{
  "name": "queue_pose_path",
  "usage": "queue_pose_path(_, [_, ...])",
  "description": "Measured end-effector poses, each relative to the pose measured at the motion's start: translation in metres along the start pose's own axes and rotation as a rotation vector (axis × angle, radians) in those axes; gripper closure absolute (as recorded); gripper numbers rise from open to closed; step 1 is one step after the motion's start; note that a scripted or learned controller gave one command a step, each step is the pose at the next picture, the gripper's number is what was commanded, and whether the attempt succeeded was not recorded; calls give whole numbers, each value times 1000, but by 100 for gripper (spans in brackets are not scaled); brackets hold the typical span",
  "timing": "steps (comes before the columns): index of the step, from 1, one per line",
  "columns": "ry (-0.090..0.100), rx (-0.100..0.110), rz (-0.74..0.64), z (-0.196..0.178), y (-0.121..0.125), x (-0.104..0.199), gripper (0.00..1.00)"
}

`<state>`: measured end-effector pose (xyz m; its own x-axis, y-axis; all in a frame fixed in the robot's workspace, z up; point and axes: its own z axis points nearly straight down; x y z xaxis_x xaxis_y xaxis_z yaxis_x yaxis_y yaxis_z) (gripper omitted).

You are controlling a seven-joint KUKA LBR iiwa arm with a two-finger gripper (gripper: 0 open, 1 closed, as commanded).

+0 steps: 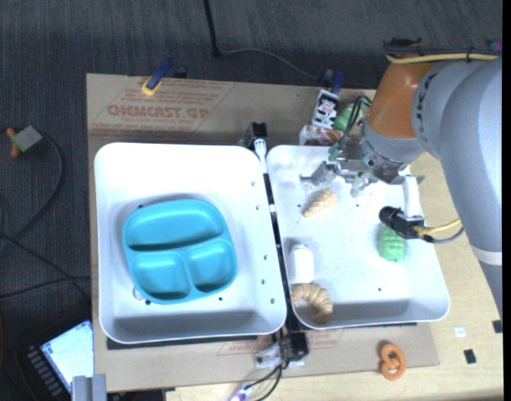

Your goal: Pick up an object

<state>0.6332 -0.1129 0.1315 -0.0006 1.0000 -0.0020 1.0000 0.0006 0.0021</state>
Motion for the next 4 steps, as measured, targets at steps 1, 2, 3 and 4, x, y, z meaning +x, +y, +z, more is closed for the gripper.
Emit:
queue_pose_path(1, [0,-4,0,44,-32,-9,0])
queue_pose_path(2, [-2,-5,1,33,-31,-10,100])
queue_pose_path(3, [2,-2,-3,-55,36,68,100])
queue_pose_path(4, [2,4,-1,-53,-60,149,100])
